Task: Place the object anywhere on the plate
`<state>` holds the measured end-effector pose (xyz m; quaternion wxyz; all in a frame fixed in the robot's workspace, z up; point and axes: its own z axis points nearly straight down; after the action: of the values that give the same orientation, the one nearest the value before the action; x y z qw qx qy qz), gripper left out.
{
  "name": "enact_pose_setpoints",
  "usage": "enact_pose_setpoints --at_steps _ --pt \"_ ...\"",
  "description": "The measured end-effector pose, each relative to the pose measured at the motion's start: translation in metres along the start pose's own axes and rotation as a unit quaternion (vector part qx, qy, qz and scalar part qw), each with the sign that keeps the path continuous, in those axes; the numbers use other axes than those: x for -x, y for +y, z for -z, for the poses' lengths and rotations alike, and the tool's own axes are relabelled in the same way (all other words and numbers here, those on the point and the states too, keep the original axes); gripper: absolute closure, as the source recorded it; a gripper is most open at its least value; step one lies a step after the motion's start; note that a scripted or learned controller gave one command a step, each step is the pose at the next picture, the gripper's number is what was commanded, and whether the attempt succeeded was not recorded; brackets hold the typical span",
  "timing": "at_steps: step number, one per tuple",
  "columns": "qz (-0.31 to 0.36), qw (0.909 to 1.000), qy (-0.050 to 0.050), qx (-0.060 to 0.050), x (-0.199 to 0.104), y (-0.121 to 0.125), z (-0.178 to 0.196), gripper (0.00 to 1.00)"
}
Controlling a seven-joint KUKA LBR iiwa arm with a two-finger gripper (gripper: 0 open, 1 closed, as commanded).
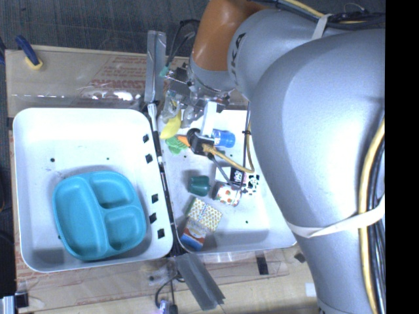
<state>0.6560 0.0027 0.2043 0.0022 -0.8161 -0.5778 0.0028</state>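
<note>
Over the right bin the grey arm was spread, so that much of that bin's floor was hidden beneath it. To the left of the right bin, just beside it across a shared rim, the left bin was set, and the blue plate, a three-compartment dish, was laid in its near half, with bare white floor left behind it.

At the far left corner of the right bin the gripper was lowered among clutter; whether the jaws were wide or narrow could not be told, and nothing could be seen held between them. The objects to be moved were crowded along the left wall of the right bin: a patterned packet nearest the front, a teal cup behind it, a yellow-green piece by the gripper, a blue cylinder and small dice-like cubes towards the middle.

Little room was judged to be left at that corner, since wall and rim stood close on two sides. A lift clear of the shared rim would be needed before any carry to the plate.
</note>
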Motion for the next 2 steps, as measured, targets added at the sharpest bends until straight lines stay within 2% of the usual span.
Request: enact_pose_setpoints --at_steps 1,2 --pt "-0.067 0.9978 0.000 -0.001 -0.032 -0.011 -0.014 1.00" --pt "0.017 0.9999 0.001 0.003 0.027 0.010 0.053 1.00"
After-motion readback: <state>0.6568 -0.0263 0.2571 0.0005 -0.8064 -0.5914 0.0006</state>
